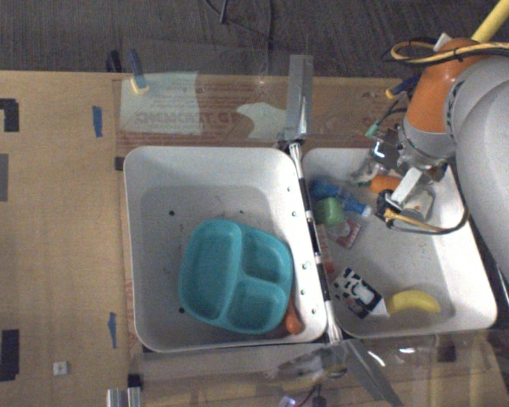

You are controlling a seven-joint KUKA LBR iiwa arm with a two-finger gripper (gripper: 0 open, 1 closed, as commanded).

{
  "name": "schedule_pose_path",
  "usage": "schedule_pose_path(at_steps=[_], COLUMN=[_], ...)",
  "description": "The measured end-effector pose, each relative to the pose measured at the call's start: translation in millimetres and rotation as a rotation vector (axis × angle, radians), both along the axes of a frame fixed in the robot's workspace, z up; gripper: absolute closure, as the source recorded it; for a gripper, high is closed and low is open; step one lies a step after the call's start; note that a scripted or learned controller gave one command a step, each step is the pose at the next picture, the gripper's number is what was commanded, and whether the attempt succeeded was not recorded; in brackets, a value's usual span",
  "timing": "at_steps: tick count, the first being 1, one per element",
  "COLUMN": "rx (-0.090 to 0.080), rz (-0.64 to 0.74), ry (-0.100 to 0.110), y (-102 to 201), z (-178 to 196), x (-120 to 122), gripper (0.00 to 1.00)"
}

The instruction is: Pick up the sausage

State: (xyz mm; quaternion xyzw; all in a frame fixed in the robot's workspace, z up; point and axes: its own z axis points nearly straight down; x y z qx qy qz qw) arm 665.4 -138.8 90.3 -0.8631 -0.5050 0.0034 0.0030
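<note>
An orange-brown rounded piece point(384, 180), which looks like the sausage, lies at the back of the right bin point(458, 312). My gripper point(394, 192) is low over that spot, right against the piece and partly covering it. I cannot tell whether the piece is gripped or just lies beside the gripper. The grey arm with its orange band point(433, 91) comes in from the upper right.
The right bin also holds a blue item point(332, 190), a green item point(330, 211), a small packet point(349, 230), a black-and-white box point(357, 291) and a banana point(415, 302). In the left bin point(153, 185) are a teal divided plate point(236, 275) and a small orange piece point(293, 320).
</note>
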Motion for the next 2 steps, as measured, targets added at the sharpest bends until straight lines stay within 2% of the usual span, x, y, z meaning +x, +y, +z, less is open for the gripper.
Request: schedule_pose_path(at_steps=[1, 2], rx=[0.000, -0.003], rz=[0.183, 0.212], ry=[-0.007, -0.013], y=[-7.1, -48.0], z=[7.7, -2.4], x=[-41.3, -144.3], gripper=[0.00, 0.00])
